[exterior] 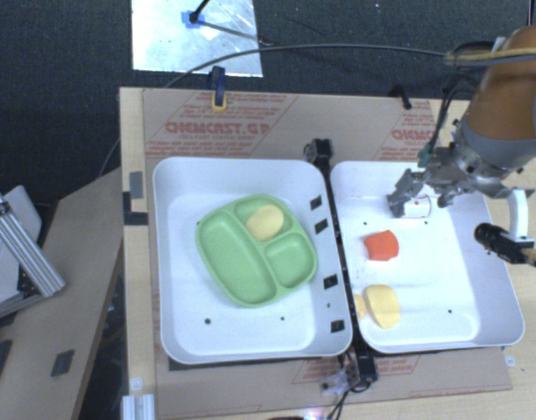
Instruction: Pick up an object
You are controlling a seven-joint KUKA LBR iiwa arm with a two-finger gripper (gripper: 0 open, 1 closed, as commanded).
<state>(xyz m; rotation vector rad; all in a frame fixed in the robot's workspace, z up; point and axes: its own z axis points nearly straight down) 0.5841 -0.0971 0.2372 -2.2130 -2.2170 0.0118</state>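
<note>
An orange-red object (pixel 382 245) lies near the middle of the right bin (pixel 478 322). A yellow object (pixel 381 305) rests in front of it, close to that bin's left wall. Another yellow object (pixel 266 222) sits in the upper compartment of a green divided plate (pixel 242 269) in the left bin (pixel 189 322). My gripper (pixel 403 201) hangs over the back part of the right bin, above and slightly right of the orange-red object, with a clear gap to it. Nothing shows in its grasp.
The two bins are joined by a black-clipped divider (pixel 331 234). They stand on a cardboard sheet (pixel 250 121). A blue clamp (pixel 217 86) is fixed at its back edge. The orange arm body (pixel 509 86) looms over the right bin's back right corner.
</note>
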